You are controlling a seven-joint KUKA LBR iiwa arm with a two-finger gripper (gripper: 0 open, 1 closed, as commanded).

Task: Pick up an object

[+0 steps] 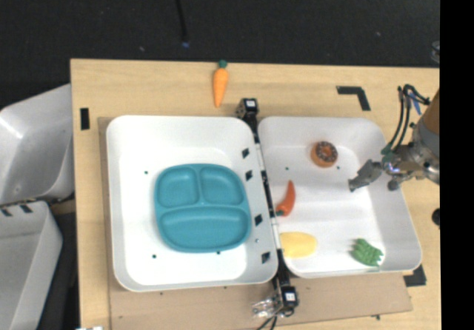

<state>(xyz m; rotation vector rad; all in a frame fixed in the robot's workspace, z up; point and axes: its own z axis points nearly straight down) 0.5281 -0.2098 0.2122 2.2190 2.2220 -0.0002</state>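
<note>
The right bin (337, 129) holds a brown donut (324, 153) at the back, a red chili pepper (286, 198) by its left wall, a yellow lemon-like piece (298, 244) at the front left and a green leafy piece (366, 251) at the front right. My gripper (378, 178) hangs over the bin's right side, to the right of the donut and well behind the green piece. It is open, its fingers spread with nothing between them.
A blue divided plate (201, 206) lies in the left bin (126, 143). An orange carrot (220, 84) rests on the wooden bench behind the bins. Black clips line the wall between the bins.
</note>
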